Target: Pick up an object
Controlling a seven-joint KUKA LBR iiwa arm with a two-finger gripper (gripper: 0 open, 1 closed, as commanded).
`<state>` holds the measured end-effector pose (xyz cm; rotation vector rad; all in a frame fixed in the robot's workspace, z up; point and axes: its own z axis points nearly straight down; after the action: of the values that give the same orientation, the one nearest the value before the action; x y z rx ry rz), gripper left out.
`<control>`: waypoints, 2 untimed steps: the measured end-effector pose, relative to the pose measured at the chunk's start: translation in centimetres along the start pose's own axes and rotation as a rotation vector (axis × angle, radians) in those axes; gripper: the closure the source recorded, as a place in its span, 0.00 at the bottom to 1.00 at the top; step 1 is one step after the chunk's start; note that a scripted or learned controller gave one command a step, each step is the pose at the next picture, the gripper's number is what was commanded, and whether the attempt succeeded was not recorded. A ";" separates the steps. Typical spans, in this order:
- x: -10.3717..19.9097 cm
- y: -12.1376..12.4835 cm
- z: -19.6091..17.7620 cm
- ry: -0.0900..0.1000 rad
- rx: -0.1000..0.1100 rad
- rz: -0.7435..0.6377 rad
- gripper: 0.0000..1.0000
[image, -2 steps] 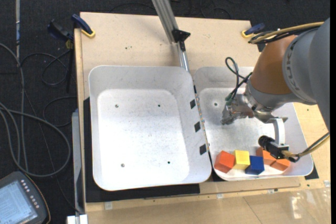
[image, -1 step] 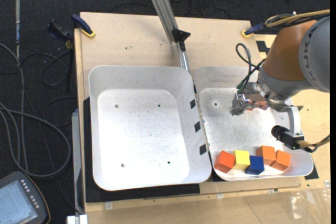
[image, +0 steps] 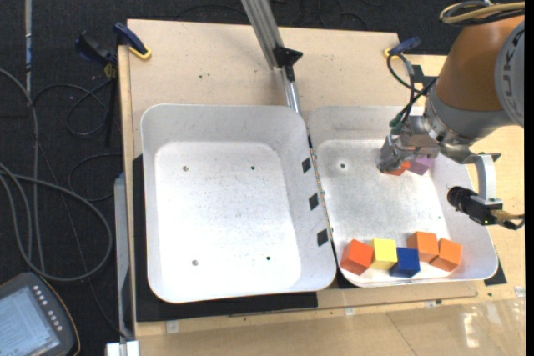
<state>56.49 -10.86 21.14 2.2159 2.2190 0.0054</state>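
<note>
Camera view: your two-finger gripper [image: 394, 163] sits low in the right white bin [image: 350, 147], touching a small orange block [image: 404, 167] beside a purple block [image: 421, 164]; a grasp looks underway, nothing lifted. Five coloured cubes [image: 403, 255] line the near wall.

The tool [image: 395, 163] sits over blocks [image: 412, 166] in the right bin [image: 367, 204].

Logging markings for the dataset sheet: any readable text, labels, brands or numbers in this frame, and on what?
"UK": grey letters on the arm, at the right edge of the orange band; the rest of the word is cut off by the frame.
Pendant screen, lower left corner: lit, but its content is too small and blurred to read.
Blocks and bins: no markings readable.
</note>
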 end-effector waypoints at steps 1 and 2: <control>0.0 0.1 -0.8 0.001 0.004 0.000 1.00; 6.4 0.5 -1.3 0.003 0.004 -0.008 1.00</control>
<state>56.99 -4.44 22.48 2.2107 2.2316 0.0043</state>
